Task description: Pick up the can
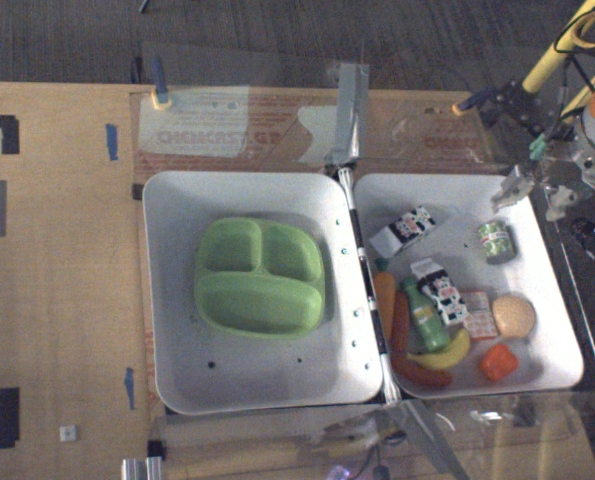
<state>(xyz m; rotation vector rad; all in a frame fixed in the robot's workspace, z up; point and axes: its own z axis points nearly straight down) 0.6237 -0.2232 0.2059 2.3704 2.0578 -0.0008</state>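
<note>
The can [495, 240] is small and green with a pale top. It stands upright in the right bin [567, 363], near that bin's far right side. My gripper [530, 190] hangs over the bin's far right corner, a little beyond the can and to its right, apart from it. The grey arm comes in from the right edge behind it.
In the right bin lie two small black-and-white cartons [405, 230] [437, 286], a green bottle [425, 318], a carrot [384, 298], a banana [447, 353], a round bun [514, 315] and a red pepper [498, 362]. The left bin [167, 268] holds a green divided plate [261, 276].
</note>
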